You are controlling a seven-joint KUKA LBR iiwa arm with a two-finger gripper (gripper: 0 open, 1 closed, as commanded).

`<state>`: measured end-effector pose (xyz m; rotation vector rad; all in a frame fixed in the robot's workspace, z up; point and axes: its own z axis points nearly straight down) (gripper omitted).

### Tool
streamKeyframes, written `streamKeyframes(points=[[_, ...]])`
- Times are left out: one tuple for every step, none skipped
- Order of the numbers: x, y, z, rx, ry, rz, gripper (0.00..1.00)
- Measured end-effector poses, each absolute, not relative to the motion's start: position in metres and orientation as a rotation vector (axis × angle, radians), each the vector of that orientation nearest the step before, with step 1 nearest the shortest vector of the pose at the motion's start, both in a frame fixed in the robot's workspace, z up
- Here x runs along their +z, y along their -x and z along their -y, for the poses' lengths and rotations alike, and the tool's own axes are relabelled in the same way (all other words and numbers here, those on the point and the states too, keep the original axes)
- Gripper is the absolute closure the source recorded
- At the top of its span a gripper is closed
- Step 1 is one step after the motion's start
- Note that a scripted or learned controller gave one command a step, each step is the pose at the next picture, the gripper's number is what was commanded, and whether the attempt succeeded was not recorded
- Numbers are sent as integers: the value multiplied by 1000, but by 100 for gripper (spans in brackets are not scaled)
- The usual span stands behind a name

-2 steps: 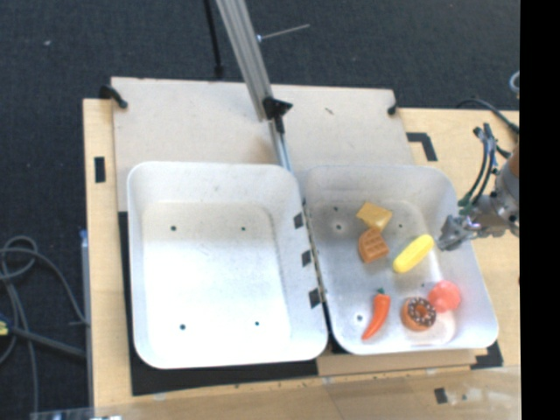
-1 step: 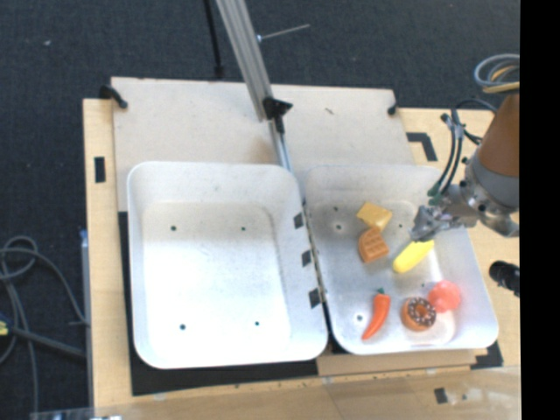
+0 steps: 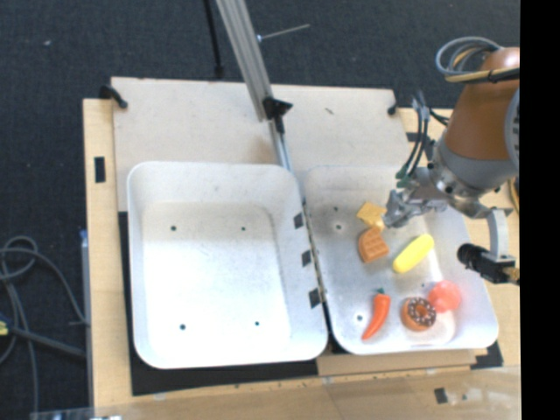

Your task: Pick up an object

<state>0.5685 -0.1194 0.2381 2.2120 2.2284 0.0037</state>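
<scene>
Bench [image 3: 192, 112]: pale wooden board on dark carpet, bearing two shallow white bins side by side.

Left white plastic bin [image 3: 140, 191]: square, rounded corners, a few dark specks on its floor.

Right white plastic bin [image 3: 337, 186]: holds all the small items listed below.

1. Small yellow wedge-shaped block [image 3: 369, 213], upper middle of the right bin, just beside the pincer tip.
2. Orange waffle-textured toy piece [image 3: 373, 247], directly below the yellow block, close to it.
3. Smooth yellow oblong toy (lemon- or corn-like) [image 3: 412, 254], lying tilted, just right of the waffle piece.
4. Orange-red carrot-shaped toy with green top [image 3: 376, 315], near the bin's front edge.
5. Brown ring doughnut toy with pale base [image 3: 420, 314], right of the carrot.
6. Pink-red rounded toy [image 3: 445, 297], touching the doughnut's upper right.

Arm: grey with orange band, reaching in from the right. Pincer [image 3: 394, 213]: low over the right bin, at the yellow block's right side; whether its fingers are apart or together cannot be told (dark metal, blurred detail). Nothing visibly held.

Slanted aluminium pole [image 3: 245, 46]: rises from behind the bins.
</scene>
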Motion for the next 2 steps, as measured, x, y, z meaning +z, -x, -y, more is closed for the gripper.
streamKeyframes(points=[[245, -585, 77, 4, -2213, -2227, 100], [253, -594, 22, 4, -2212, -2229, 100]])
